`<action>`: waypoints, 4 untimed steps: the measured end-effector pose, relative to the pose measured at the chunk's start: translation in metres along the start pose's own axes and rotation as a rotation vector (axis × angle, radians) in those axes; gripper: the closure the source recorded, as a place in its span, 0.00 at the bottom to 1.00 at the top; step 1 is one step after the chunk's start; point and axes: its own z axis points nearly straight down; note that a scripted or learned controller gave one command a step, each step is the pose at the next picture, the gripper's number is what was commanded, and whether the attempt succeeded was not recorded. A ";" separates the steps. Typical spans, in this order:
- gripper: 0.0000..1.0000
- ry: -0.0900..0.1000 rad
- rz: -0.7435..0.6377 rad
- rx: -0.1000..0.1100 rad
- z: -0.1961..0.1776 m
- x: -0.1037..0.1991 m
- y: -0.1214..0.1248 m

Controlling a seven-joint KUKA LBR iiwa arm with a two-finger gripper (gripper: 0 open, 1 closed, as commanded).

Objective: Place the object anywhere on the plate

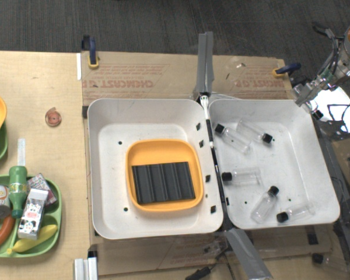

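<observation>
Wooden bench [35, 86] bears cardboard [163, 74]; dark carpet [163, 10] behind.

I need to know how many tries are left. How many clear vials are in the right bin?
5. Two lie near the back-left corner, one at the left wall mid-bin, and two near the front. Clear plastic on white could hide another.

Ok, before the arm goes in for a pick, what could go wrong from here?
1. The clear plastic vials with black caps are see-through against the white right bin, so a pick may miss.
2. Two vials at the bin's near edge lie close together; one may get nudged.
3. The orange square plate has a ribbed dark insert; a round vial could roll there.
</observation>
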 end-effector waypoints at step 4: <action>1.00 0.001 -1.159 -0.003 -0.200 0.058 -0.122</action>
